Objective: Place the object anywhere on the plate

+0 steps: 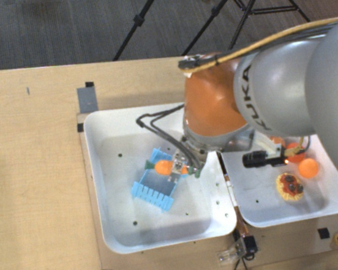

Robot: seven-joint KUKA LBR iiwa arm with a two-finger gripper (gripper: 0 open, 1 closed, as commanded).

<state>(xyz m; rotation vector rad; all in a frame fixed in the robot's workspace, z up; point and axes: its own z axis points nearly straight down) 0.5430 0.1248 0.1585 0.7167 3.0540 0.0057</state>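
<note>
A blue ridged plate (156,188) lies tilted in the middle of the left white bin (117,231). A small orange object (163,168) sits over the plate's upper right end. My gripper (182,163) hangs right beside that orange object, on its right, low over the plate. The arm's orange band and grey body hide whatever is behind the gripper, and I cannot make out whether it holds the orange object.
The right white bin (260,215) holds an orange ball (309,169), a round yellow and red toy food piece (290,186) and a small red item (292,144) partly under the arm. Wooden bench surrounds both bins.
</note>
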